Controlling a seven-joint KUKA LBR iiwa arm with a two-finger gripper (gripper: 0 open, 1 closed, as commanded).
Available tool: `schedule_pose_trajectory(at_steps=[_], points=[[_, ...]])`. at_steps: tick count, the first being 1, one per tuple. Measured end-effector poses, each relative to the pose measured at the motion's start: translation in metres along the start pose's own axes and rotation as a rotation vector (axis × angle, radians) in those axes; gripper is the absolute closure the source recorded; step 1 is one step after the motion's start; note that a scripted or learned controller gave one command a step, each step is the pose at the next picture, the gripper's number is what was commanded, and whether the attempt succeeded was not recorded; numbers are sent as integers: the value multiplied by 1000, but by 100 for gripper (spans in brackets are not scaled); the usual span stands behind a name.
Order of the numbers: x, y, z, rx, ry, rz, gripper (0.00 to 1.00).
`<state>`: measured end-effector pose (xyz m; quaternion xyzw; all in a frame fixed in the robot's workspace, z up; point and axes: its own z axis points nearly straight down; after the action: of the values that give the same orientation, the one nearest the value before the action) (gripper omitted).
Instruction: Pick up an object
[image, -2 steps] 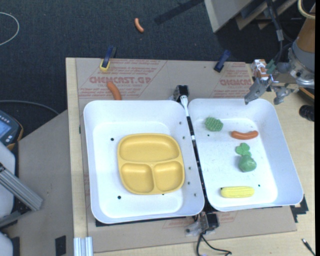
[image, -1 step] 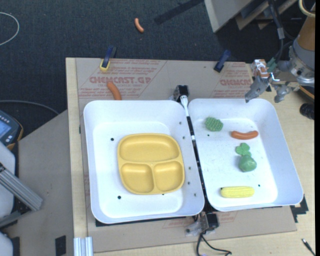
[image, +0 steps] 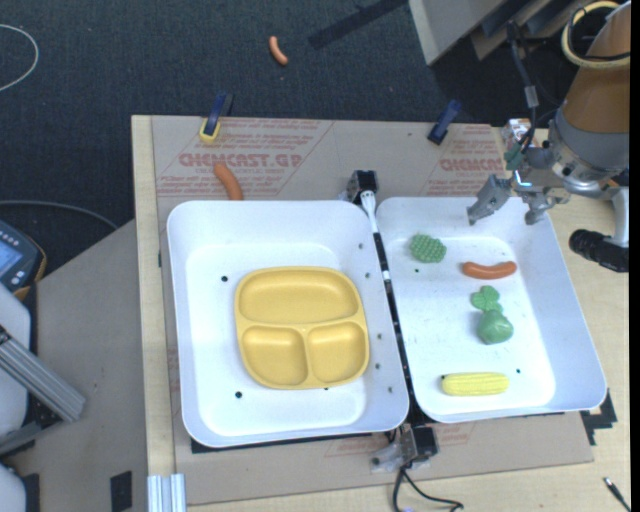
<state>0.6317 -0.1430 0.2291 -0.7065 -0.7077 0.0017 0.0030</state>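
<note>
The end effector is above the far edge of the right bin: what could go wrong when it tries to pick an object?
1. The end effector, open, hangs over the right bin rim; a straight descent may strike it.
2. The sausage is thin and round, so it could roll away from the closing fingers.
3. The broccoli lies near the sausage and may be bumped.

Lighting is even and bright; the white bins (image: 190, 300) show mild glare, shadows are soft, focus slightly soft.
</note>
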Motion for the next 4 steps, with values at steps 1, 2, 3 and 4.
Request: schedule_pose_trajectory(at_steps=[1, 2, 3, 4], points=[[-6, -1, 45, -1, -1, 2, 0], [-9, -1, 88, 0, 0, 2, 0], [-8, -2, 142, 1, 0, 2, 0], [-9, 0, 127, -8, -2, 2, 100]])
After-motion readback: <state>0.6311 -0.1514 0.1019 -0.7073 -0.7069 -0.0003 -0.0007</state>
